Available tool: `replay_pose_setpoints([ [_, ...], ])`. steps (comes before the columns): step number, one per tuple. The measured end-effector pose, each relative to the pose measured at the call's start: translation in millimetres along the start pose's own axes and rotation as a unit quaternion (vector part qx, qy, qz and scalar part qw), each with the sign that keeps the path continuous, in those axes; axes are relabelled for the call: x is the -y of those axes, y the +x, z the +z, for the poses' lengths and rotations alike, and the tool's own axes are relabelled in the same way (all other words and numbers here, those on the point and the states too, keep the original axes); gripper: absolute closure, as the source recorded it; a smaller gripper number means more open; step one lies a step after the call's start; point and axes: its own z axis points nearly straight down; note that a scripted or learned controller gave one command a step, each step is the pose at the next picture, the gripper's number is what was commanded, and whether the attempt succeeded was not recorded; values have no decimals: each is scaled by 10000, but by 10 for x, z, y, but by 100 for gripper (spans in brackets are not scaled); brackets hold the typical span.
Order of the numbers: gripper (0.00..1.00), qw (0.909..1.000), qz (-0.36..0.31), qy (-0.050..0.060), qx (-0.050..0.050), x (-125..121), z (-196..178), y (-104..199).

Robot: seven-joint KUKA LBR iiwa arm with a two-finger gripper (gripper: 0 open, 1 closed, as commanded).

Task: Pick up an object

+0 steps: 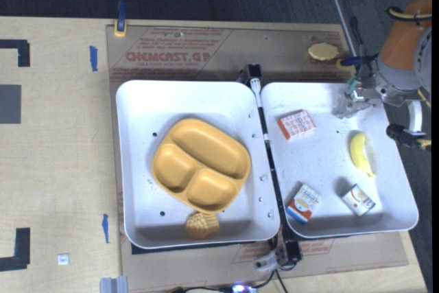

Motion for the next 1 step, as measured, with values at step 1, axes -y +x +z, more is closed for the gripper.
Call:
replay_pose_setpoints([
  [1, 100, 10000, 0, 1, -4, -2, -3, 147],
])
